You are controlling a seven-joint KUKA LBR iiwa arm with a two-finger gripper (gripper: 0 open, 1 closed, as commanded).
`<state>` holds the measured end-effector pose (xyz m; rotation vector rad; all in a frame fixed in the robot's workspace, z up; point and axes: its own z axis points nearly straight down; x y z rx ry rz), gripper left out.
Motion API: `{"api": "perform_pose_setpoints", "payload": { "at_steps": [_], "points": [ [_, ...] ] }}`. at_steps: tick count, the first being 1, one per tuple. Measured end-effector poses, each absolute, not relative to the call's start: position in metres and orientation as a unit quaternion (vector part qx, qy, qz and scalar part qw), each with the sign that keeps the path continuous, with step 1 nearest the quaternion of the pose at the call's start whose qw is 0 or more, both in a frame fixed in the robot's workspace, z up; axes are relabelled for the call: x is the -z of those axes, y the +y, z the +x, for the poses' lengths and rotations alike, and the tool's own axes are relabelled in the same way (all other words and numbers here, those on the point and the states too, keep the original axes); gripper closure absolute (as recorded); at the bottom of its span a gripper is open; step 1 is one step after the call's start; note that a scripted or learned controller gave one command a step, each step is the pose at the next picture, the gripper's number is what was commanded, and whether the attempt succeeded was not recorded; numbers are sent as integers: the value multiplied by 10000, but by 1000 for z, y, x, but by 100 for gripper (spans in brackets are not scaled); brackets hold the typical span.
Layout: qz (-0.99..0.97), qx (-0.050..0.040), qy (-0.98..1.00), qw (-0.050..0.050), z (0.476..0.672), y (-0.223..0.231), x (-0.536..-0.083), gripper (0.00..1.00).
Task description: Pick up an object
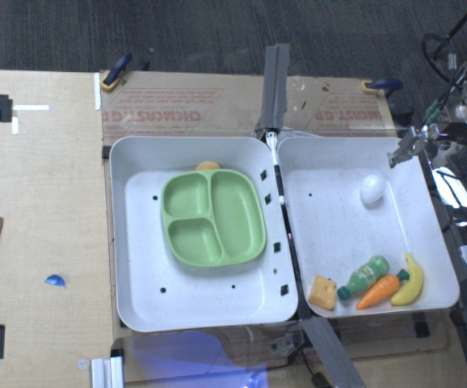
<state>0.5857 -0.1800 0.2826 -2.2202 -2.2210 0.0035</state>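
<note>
From where I stand, the main worry is the crowd in the lower right corner of the right bin [330, 164]: the green bottle [364, 276], the carrot [376, 292] and the banana [411, 280] lie packed against one another and close to the bin's near wall, with the orange-yellow block [323, 292] just beside them. A descent into that cluster could land on two things at once, shove them against the wall, or pinch an edge so the piece squirts out. The white egg [371, 189] sits alone in the upper part of that bin, but it is round and smooth and looks likely to roll off a slightly off-centre pinch. The left bin [124, 241] carries a green divided plate [214, 217] with a small yellow thing [208, 166] peeking from behind its far edge; the plate looks too broad and flat for an easy grasp, I would guess. The gripper [403, 148] hangs at the upper right of the frame, above the right bin's far right corner, and nothing sits between its fingers; whether they stand apart or together I cannot tell at this size. The egg lies nearest, a little down and to the left of it; the cluster is well apart, toward the bottom of the frame.
</note>
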Motion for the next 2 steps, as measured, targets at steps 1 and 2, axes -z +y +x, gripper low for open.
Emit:
{"api": "perform_pose_setpoints", "payload": {
  "at_steps": [1, 2],
  "points": [
    [-7317, -11, -6816, 5, 629, -185, -169, 0],
    [-7432, -1, -6690, -1, 561, -206, -92, 0]
  ]
}}
